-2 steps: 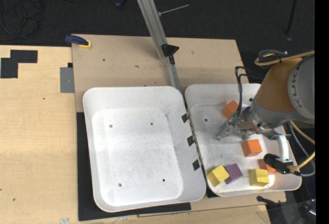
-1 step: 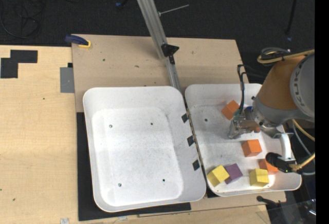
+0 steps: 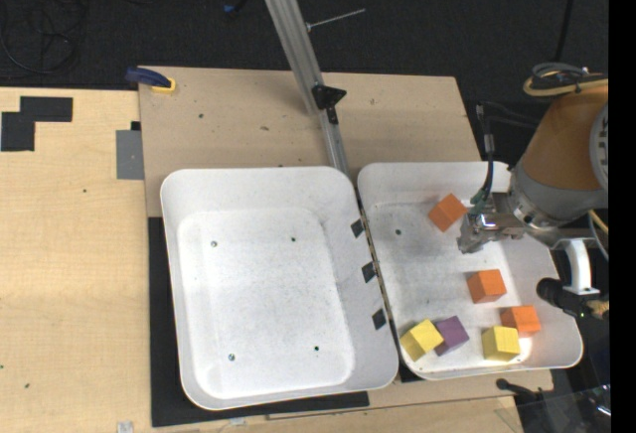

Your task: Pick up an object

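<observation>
My end effector hangs in the right bin, beside an orange cube; its grip I cannot tell.

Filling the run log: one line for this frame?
end effector: over right bin, beside orange block | grasp: none seen | left bin: no blocks

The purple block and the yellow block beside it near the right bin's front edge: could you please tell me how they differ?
The purple block is violet and sits to the camera's right; the yellow block is bright yellow and sits nearer the divider between the bins. The yellow block looks slightly larger than the purple block. Both are small cubes resting side by side, apparently touching, on the right bin floor.
</observation>
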Robot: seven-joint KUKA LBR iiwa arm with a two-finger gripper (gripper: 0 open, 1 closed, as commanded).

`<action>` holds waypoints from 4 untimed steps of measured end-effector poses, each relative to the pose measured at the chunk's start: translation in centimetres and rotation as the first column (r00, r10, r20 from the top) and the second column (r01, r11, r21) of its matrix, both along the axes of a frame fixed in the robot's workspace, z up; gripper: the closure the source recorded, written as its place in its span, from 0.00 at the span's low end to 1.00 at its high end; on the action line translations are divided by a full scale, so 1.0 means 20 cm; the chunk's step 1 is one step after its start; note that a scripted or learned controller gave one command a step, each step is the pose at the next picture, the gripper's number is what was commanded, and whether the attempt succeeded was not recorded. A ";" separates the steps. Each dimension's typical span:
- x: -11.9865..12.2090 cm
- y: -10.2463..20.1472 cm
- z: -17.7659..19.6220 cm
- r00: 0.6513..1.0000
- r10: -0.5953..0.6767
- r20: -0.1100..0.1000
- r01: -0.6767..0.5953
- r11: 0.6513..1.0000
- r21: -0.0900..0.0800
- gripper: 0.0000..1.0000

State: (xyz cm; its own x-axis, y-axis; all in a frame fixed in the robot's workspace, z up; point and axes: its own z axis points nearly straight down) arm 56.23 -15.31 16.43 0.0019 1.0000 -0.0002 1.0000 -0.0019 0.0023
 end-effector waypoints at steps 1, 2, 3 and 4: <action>0.00 -0.01 0.32 1.000 0.003 0.002 -0.003 1.000 -0.001 1.00; 0.00 -0.02 0.58 1.000 0.003 0.001 -0.003 1.000 -0.001 1.00; 0.05 0.22 0.50 1.000 0.005 -0.006 -0.005 1.000 0.003 1.00; 0.11 0.44 0.43 1.000 0.005 -0.008 -0.005 1.000 0.003 1.00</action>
State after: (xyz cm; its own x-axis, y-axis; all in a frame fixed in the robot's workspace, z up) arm 58.35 -6.48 24.94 -0.0031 1.0000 0.0024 1.0000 0.0031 -0.0054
